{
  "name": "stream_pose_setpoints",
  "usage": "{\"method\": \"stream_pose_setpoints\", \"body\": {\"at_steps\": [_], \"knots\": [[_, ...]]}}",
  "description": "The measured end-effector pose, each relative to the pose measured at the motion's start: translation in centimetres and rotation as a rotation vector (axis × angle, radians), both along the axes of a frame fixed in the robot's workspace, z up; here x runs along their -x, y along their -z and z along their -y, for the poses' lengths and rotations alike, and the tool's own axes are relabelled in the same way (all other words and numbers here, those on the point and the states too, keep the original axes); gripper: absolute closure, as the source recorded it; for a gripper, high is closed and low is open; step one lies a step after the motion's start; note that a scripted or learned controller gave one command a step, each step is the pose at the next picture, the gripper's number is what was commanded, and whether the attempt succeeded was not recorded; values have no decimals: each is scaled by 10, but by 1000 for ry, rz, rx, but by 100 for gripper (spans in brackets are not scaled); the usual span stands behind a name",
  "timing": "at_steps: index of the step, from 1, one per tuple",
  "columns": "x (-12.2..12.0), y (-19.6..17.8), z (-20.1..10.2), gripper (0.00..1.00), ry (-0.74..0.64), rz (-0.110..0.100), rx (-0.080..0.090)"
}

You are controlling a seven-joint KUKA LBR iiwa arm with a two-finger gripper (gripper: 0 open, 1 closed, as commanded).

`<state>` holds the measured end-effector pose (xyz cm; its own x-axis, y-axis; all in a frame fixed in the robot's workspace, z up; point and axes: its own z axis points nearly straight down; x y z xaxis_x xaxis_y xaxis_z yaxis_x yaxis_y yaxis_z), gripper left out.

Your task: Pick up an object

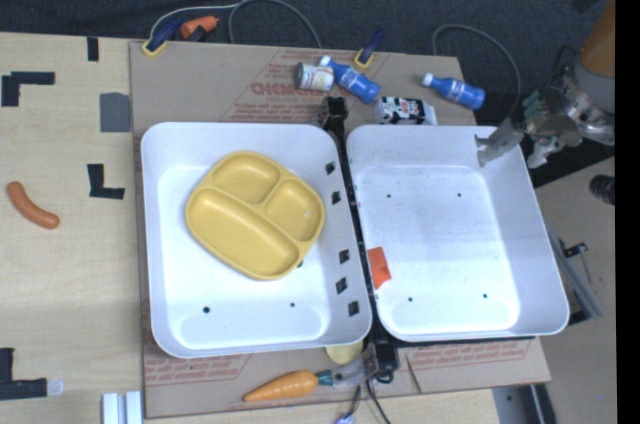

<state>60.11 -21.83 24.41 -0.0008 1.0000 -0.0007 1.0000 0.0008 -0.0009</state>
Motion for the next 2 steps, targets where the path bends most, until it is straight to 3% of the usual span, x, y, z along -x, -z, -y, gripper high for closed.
{"method": "stream_pose_setpoints", "body": {"at_steps": [1, 2], "knots": [[38, 120, -55, 0, -2, -14, -7], [-60, 161, -111, 0, -8, 7, 0]]}}
